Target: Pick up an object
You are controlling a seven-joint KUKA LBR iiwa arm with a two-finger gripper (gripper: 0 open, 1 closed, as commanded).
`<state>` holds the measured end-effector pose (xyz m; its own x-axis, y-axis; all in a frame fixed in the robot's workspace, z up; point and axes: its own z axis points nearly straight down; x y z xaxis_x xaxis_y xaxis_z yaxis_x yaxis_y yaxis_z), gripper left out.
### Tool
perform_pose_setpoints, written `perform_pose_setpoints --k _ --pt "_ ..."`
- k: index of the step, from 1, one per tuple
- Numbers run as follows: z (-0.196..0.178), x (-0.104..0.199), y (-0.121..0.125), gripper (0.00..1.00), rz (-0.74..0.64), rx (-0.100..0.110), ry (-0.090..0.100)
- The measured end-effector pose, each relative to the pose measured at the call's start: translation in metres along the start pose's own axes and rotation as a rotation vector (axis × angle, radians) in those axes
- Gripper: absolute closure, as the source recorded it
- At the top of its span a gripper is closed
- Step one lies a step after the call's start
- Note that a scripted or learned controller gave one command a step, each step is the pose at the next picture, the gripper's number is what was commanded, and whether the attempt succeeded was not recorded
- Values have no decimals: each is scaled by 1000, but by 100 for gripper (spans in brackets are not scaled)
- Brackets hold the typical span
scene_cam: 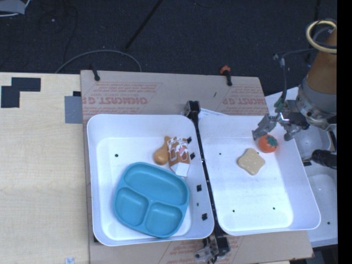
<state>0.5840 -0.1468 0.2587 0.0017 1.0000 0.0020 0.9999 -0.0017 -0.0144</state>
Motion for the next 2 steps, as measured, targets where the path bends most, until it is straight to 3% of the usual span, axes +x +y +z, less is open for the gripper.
perform_pose_setpoints --k 1,2 --pt "-7 0 2 0 -2 -11 -1" --pt "36 2 2 0 -2 -7 -1"
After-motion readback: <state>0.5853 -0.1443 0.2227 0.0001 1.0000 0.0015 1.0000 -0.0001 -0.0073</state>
